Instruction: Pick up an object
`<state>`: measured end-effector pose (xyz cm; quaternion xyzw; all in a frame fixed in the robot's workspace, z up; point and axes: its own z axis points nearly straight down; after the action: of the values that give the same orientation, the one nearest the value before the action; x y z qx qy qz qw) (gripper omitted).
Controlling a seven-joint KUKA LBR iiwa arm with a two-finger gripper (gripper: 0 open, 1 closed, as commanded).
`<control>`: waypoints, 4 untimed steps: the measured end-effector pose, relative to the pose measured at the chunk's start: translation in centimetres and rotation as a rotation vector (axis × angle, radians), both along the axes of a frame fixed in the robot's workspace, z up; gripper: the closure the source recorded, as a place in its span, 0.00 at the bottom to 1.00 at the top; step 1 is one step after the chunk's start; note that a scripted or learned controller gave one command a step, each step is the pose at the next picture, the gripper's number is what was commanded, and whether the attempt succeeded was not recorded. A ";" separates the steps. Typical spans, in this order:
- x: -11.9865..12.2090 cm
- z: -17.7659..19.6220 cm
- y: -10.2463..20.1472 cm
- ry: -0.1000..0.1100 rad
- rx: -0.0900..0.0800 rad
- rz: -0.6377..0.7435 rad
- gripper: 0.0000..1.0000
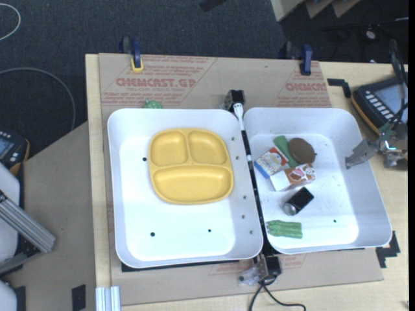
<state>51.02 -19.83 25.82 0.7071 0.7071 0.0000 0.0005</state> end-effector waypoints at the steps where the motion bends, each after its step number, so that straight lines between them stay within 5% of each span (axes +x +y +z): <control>1: -3.2 7.4 -2.8 -0.006 -0.004 -0.002 0.00; 2: -3.0 8.1 -2.6 -0.005 -0.003 0.001 1.00; 3: -3.1 4.9 3.1 0.005 0.004 0.006 1.00; 4: -0.7 -0.2 -2.0 0.005 0.001 -0.003 1.00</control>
<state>50.34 -21.84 25.64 0.7083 0.7059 -0.0014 -0.0015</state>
